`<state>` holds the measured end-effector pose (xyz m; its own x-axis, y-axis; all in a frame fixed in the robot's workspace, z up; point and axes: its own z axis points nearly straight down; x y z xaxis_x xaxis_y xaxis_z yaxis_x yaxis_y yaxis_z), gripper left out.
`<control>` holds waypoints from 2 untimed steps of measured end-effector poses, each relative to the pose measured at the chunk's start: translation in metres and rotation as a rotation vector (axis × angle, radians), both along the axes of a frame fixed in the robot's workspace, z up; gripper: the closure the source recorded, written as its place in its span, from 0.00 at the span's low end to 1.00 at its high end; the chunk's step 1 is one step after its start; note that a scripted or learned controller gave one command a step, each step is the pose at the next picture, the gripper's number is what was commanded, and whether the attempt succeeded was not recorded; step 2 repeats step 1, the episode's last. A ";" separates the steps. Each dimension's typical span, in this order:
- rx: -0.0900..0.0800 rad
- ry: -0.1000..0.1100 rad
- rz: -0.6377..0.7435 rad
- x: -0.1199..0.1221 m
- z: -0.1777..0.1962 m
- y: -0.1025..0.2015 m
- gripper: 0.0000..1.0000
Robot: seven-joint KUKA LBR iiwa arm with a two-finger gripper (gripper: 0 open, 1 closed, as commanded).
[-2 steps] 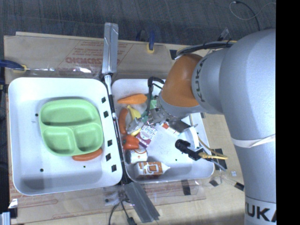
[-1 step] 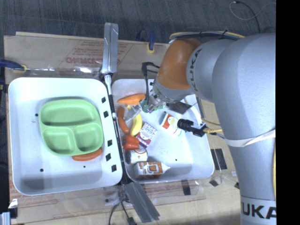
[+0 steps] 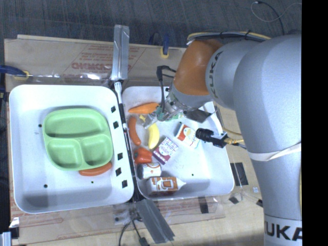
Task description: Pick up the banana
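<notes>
Two shallow white plastic bins sit side by side on a cardboard-covered bench, seen from above at a slant. The left bin (image 3: 25, 137) holds a light green three-compartment plastic tray (image 3: 78, 139), lying flat near the bin's middle. An orange sausage-shaped toy (image 3: 95, 170) lies along the tray's near edge, touching it.

The right bin (image 3: 218, 176) is crowded. Along its left wall lies a long orange carrot-like piece (image 3: 134, 130), and at its top an orange curved piece (image 3: 143, 107). Just below them sits a small red item (image 3: 143, 156). The short yellow banana (image 3: 153, 136) lies near the bin's upper middle, roughly upright in the frame, just right of the long orange piece. Beside it to the right is a small purple-and-white packet (image 3: 166, 149), tilted, and farther right a white packet with red and yellow print (image 3: 186, 136). Near the front wall lies a brown-and-white carton (image 3: 163, 184).

The grey arm with an orange band reaches in from the right, its two-finger gripper (image 3: 163, 113) hanging over the upper part of the right bin, just above the banana's top end. Whether its pincer is apart or together cannot be told; the wrist hides it.
</notes>
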<state>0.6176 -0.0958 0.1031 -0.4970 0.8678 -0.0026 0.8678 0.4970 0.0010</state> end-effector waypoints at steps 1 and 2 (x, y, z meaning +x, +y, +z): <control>0.002 0.003 -0.116 0.015 0.089 0.070 1.00; 0.002 0.003 -0.116 0.015 0.089 0.070 1.00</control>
